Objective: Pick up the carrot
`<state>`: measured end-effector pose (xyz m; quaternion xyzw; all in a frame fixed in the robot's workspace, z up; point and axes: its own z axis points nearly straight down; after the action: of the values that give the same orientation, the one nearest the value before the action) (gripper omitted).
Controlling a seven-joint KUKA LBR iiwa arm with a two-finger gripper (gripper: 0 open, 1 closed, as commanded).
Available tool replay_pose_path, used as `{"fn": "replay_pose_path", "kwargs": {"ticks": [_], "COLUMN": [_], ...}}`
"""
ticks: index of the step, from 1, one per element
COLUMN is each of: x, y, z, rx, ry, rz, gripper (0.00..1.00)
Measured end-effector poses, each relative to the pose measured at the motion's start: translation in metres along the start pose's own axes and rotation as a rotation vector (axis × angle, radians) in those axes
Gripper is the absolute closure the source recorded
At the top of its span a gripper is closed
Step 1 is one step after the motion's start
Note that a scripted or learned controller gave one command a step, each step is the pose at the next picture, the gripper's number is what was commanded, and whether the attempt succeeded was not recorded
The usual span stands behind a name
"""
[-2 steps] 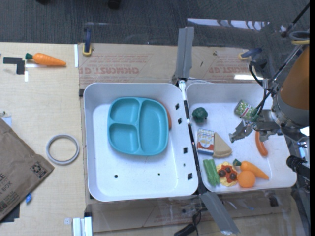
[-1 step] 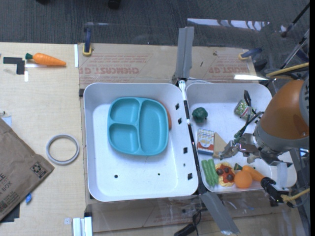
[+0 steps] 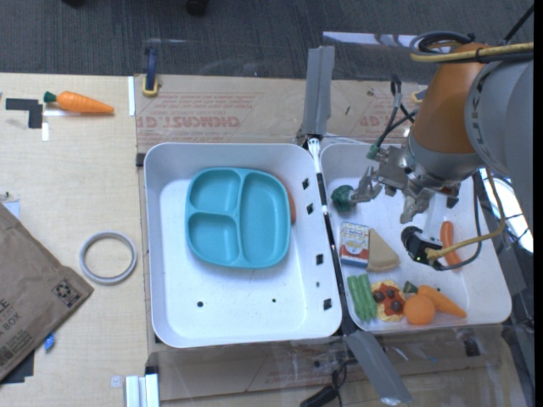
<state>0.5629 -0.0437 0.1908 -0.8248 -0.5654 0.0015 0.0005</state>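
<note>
My pincer [image 3: 392, 195] hangs over the right bin [image 3: 501, 299] with its jaws apart and nothing between them, ready to drop. The carrot [image 3: 447, 303] lies nearer the front corner, touching an orange [image 3: 419, 310], so I judge I must shift there first

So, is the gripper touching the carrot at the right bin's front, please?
Apart: the camera view shows the gripper behind the carrot, bin floor between them.

The right bin [image 3: 492, 308] is crowded around the carrot [image 3: 443, 301]; the left bin [image 3: 170, 253] lies open beside the blue tray [image 3: 237, 217].
</note>
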Motion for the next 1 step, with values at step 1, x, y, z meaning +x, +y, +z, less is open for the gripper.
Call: {"fn": "replay_pose_path", "kwargs": {"ticks": [1], "x": [0.0288], "y": [0.0113], "z": [0.0002], "rx": [0.0], "ry": [-0.001], "rz": [0.071], "gripper": [0.0]}}
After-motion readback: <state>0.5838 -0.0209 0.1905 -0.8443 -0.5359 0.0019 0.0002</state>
